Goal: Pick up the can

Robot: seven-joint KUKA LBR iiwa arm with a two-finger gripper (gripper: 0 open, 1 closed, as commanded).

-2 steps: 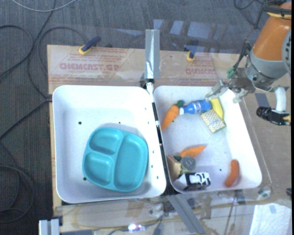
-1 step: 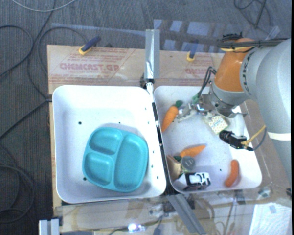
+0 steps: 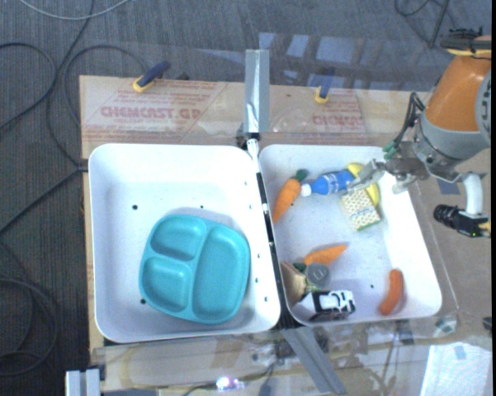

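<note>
Your can (image 3: 317,275) lies at six o'clock in the right bin (image 3: 421,246), beside a carrot (image 3: 326,254). Your gripper (image 3: 394,172) hovers at two o'clock; you cannot tell its opening.

In the left bin (image 3: 107,221) we see a teal divided plate (image 3: 196,268). The right bin (image 3: 421,254) holds a carrot (image 3: 285,198) far left, a blue bottle (image 3: 330,183) beside it, a checkered yellow packet (image 3: 361,209), another carrot (image 3: 325,254) and a sausage (image 3: 390,292) near right.
</note>
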